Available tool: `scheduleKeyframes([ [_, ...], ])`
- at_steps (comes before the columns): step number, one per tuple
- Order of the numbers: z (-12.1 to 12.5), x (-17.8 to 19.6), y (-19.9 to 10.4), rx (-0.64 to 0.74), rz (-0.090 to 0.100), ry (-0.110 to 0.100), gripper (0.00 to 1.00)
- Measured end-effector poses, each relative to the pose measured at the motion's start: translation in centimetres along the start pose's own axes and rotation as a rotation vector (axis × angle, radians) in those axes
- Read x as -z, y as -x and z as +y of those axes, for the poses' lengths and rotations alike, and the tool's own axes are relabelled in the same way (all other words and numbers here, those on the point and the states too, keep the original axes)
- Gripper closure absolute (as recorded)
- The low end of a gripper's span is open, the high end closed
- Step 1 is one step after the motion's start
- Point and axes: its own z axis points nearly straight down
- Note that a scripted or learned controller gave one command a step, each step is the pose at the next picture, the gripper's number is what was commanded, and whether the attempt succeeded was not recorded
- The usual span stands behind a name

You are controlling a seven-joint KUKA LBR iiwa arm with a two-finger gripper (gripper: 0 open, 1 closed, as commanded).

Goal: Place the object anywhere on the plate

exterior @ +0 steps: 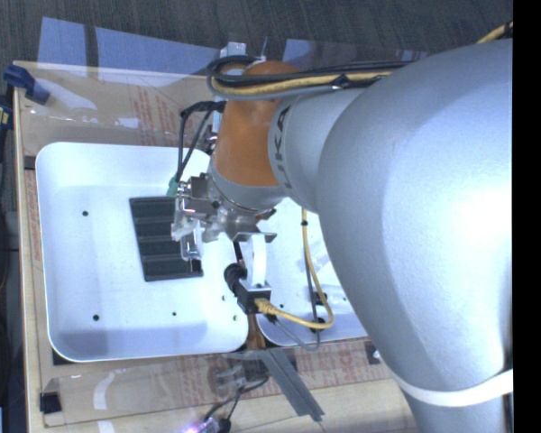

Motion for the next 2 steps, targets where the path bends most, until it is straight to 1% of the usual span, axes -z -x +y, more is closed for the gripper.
scheduleKeyframes([
  [1, 3.3, -6.0, -4.3, -0.312, 0.0, -0.003, 1.0],
  [2, 2.6, -7.3, -11.0, -0.364, 0.0, -0.003, 1.0],
])
